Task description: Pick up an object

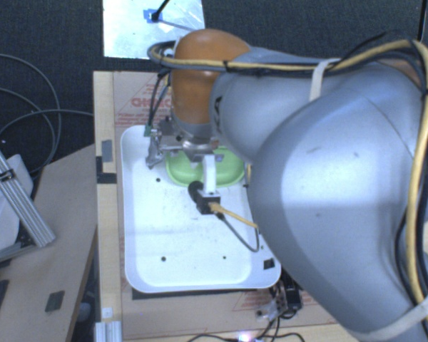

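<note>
While the grey arm [328, 155] fills the right half of the camera view, the facts of the bench read as follows.

Arm: it reaches in from the right, its big grey body covering much of that side; the orange band [196, 66] sits above the wrist, over the far end of the near bin.

Gripper: the gripper [182, 152] hangs down at the far end of the white bin [171, 262], directly over the green object. The metal wrist parts hide the fingertips.

Jaws: I cannot tell how far apart they stand, nor whether anything lies between them; the view from above does not reach them.

Green object: a pale green bowl-like thing [228, 171] lies in the bin at its far right corner, partly under the gripper. Whether the gripper touches it cannot be told.

Cable: a yellow and black cable [235, 223] runs from a black fitting [198, 194] just below the wrist, across the bin floor toward the arm's body.

Bin: shallow, white, with rounded corners and a few dark specks on its floor; it rests on a cardboard sheet [132, 98] with red print.

Surroundings: a shiny sheet [128, 20] lies beyond the cardboard at the top; a metal rail [18, 198] slants at the left edge; black cables [28, 120] loop on the dark backdrop.
</note>
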You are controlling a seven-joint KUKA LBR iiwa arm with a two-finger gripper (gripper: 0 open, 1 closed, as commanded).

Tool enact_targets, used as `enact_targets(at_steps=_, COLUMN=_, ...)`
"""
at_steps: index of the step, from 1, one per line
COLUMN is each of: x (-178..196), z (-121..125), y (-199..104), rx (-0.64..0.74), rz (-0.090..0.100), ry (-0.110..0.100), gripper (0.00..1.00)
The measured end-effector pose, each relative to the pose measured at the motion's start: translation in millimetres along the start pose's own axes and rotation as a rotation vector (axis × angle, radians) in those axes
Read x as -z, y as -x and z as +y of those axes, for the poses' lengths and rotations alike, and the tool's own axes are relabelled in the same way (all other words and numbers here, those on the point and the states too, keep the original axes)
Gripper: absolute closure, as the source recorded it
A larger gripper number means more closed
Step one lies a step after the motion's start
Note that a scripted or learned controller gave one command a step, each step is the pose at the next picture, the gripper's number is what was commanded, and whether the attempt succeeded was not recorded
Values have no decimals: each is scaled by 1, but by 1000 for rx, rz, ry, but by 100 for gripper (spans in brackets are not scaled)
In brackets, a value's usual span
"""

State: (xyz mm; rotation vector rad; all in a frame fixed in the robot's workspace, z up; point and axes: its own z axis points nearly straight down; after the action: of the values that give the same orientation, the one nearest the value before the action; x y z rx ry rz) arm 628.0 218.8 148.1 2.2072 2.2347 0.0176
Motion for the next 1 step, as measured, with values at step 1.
enact_targets(at_steps=1, x=-6, z=11, y=48, rx=-15, rz=-9, ry=-7, gripper=0)
